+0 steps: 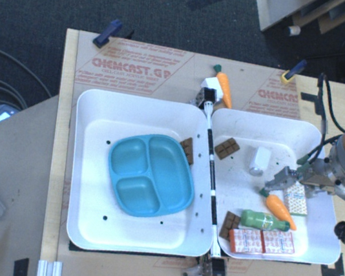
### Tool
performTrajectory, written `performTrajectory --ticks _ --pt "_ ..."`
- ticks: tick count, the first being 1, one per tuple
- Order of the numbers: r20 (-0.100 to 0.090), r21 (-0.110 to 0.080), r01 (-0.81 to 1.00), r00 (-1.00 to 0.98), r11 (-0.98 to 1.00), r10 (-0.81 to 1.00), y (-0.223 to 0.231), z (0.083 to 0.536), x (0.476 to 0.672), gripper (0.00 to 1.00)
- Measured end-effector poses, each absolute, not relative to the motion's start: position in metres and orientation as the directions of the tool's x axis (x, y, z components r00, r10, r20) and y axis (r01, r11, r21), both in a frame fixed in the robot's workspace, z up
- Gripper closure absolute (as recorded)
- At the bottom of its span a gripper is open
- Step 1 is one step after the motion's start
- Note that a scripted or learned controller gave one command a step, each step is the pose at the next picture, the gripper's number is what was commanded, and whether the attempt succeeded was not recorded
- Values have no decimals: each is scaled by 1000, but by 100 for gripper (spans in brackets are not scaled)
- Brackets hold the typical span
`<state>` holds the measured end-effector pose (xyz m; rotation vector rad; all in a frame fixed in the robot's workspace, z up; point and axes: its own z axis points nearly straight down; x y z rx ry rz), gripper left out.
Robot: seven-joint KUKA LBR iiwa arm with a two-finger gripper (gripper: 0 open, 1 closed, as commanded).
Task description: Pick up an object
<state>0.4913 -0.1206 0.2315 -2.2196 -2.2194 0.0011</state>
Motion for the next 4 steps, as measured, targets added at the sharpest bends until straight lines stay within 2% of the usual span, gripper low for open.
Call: performTrajectory --ticks 1,2,3,4 --pt "1 -3 1000 1 -1 1000 -152 150 520 0" --pt "5 1 1000 -2 2 1000 -160 86 522 0" --pt "2 1 1000 0 0 1000 -162 95 522 100" --pt "1 1 1000 -2 2 1000 -66 185 537 100"
